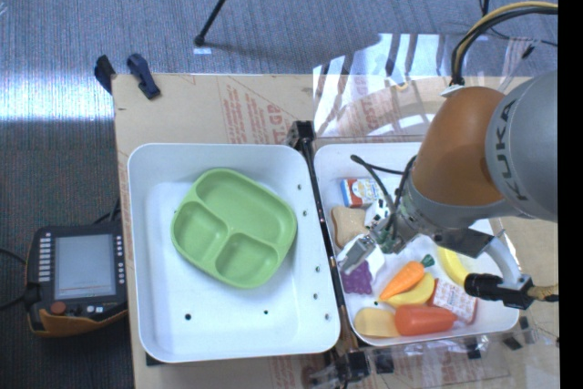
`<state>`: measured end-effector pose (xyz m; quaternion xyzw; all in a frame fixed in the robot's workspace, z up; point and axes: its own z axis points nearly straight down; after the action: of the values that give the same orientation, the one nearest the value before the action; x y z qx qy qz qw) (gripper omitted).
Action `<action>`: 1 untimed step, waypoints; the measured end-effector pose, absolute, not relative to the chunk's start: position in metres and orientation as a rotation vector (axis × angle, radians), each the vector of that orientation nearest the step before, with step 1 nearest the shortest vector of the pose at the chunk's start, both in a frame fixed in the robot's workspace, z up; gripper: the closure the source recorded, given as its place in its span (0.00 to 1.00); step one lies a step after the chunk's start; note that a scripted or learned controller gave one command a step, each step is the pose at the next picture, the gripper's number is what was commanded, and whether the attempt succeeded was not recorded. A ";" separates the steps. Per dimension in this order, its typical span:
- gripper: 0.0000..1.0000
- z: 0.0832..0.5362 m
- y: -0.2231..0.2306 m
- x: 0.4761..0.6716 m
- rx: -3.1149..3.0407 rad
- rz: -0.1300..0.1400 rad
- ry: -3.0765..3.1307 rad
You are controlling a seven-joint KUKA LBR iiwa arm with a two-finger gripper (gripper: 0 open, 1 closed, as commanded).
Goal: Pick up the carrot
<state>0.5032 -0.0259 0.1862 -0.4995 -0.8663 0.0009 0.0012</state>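
Right bin [414, 155], carrot [404, 280], left bin [146, 196], green plate [234, 227]

From my seat I see the arm [510, 150] at the right of the frame — a bulky grey casing with a wide, rounded orange band [460, 150] above the wrist. Dark letters run down the grey shell at the far right. Yellow and black cables [492, 18] loop over it at upper right. Lower down, the gripper [364, 246] is small — silvery metal parts with thin dark wires and a touch of green.
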 end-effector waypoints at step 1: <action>0.00 0.186 -0.066 0.475 -1.411 0.003 -2.803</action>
<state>0.4754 -0.0664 0.1862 -0.4495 -0.8933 0.0009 0.0018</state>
